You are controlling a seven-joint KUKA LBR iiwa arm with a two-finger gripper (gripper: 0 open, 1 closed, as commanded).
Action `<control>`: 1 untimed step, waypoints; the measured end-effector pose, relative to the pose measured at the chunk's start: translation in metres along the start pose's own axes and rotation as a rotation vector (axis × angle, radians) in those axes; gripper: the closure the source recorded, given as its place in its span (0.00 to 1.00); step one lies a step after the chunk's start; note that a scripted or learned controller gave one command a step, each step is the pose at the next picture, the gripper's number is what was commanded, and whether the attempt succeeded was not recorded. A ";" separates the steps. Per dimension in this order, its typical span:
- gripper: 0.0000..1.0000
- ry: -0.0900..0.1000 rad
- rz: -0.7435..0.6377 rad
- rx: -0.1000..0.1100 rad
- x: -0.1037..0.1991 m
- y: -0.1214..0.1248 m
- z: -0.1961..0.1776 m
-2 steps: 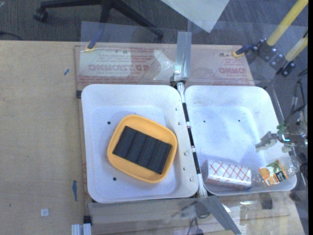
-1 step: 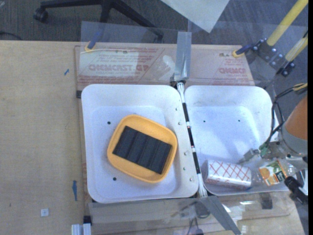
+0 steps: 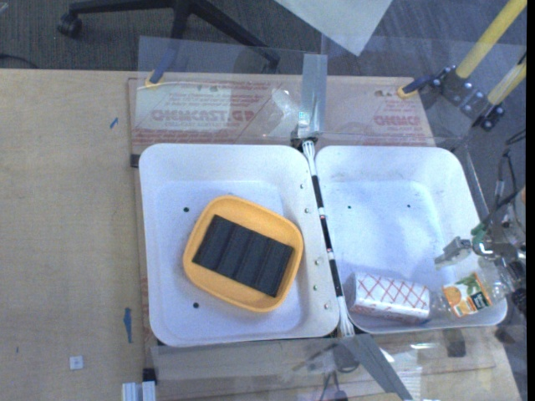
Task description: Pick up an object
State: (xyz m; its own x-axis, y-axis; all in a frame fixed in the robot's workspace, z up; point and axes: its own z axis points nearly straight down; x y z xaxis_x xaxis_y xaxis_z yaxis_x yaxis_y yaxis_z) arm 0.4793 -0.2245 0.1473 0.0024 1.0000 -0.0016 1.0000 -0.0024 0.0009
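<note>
A yellow tray-like object with a black ribbed top [image 3: 243, 252] lies tilted in the left bin [image 3: 167, 182]. In the right bin [image 3: 393, 182], a white box with a red lattice print [image 3: 391, 297] rests against the front wall. Beside it, in the front right corner, is a small orange and green carton [image 3: 466, 296]. My gripper [image 3: 473, 246] reaches in at the right bin's right edge, just above the carton and to the right of the white box. It touches neither object that I can see.
A divider ridge with cables [image 3: 322, 224] runs between the two bins. Clear plastic sheeting and a metal bracket [image 3: 311, 98] sit behind them. Yellow-handled tools [image 3: 476, 48] lie at the back right, and bare wooden bench [image 3: 58, 224] extends to the left.
</note>
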 end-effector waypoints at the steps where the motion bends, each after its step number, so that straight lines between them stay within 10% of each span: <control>1: 1.00 -0.003 0.001 -0.003 -0.001 0.000 -0.010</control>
State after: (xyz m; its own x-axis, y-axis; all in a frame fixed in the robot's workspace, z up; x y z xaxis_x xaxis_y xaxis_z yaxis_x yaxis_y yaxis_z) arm 0.4797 -0.2256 0.1570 0.0031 1.0000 -0.0042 1.0000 -0.0031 0.0035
